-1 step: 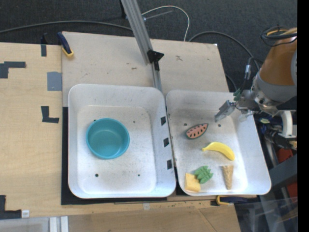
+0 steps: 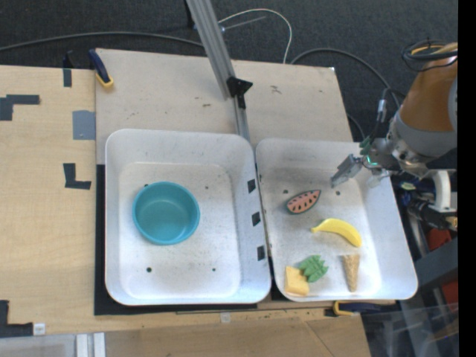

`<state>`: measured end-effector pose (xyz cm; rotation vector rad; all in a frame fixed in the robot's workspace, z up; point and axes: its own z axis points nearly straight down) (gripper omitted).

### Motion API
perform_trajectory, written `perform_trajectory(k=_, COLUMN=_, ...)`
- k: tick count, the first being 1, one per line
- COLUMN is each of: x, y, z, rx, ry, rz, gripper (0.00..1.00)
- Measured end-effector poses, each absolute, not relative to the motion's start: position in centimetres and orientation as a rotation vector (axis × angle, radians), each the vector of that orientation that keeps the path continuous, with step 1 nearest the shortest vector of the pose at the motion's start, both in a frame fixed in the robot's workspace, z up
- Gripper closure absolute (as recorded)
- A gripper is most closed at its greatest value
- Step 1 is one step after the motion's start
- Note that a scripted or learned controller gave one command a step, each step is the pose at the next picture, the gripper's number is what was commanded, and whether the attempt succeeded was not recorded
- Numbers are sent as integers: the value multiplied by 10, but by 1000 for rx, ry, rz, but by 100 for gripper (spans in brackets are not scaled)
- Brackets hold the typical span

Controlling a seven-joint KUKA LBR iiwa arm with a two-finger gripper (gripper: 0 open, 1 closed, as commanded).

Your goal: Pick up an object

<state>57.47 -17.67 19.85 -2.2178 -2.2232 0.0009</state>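
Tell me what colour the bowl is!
Teal blue bowl, clear in the camera view.

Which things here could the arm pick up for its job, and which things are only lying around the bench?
For the job: watermelon slice, banana, green toy, yellow block, ice cream cone, teal bowl, gripper.

Lying about: yellow-handled clamp, metal pole, cables.

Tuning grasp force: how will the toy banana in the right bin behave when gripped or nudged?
The banana looks like smooth, glossy plastic, so probably stiff, light and a bit slippery. Its curved shape, lying flat, may pivot or slide when nudged rather than roll.
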Motion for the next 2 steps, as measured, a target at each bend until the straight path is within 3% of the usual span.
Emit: perform_trajectory(k=2, x=573, y=-172, z=88, rx=-2220, ry=-2225, rz=2, gripper=0)
